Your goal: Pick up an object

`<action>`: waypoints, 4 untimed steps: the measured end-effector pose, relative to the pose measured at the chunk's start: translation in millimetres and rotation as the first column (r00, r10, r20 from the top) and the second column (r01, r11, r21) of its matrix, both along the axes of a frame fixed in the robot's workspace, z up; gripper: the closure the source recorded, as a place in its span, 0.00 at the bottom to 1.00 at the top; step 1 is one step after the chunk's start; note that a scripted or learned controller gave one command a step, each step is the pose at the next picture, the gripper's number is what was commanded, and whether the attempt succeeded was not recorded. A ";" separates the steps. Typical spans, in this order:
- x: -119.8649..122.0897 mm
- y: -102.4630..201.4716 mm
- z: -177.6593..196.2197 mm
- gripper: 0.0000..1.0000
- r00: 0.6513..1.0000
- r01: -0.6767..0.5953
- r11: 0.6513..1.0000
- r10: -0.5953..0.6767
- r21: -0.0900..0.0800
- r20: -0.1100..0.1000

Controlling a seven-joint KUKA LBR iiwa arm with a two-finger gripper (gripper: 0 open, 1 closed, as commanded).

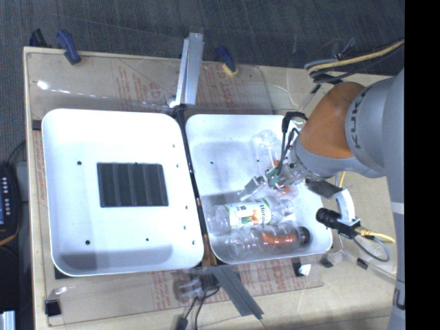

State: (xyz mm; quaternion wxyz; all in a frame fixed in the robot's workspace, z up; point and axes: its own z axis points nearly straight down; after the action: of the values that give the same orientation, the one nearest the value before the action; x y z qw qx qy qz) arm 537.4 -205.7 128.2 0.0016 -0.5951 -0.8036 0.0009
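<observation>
Lying crosswise, bottle (242,216) points cap leftward.

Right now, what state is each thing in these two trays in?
Left bin: holds a dark ribbed panel, lying flat.
Right bin: holds bottles.
Labelled clear bottle: on its side.
Orange-tinted bottle: on its side, by the near wall.
Gripper: low over the bottles.

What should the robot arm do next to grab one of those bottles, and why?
Probably lower straight down a little. The gripper sits over the right bin, just above the clear bottle with the white label, and nothing shows between its fingers. A second bottle with orange inside lies beside it, so a small, careful drop seems safest.
</observation>
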 end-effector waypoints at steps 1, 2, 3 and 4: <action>-49.5 -3.8 -36.2 0.00 1.000 -0.009 1.000 0.009 0.000 0.003; -4.6 -5.0 19.8 0.00 0.987 -0.160 0.987 0.160 0.000 0.002; 6.4 -3.5 -6.2 0.00 0.976 -0.217 0.976 0.217 0.001 0.002; 77.9 74.5 1.9 0.00 0.999 -0.034 0.999 0.034 0.000 0.003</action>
State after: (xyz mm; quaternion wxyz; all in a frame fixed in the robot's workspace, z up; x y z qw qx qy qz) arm 615.3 -131.2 130.1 0.0004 -0.5815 -0.8135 0.0002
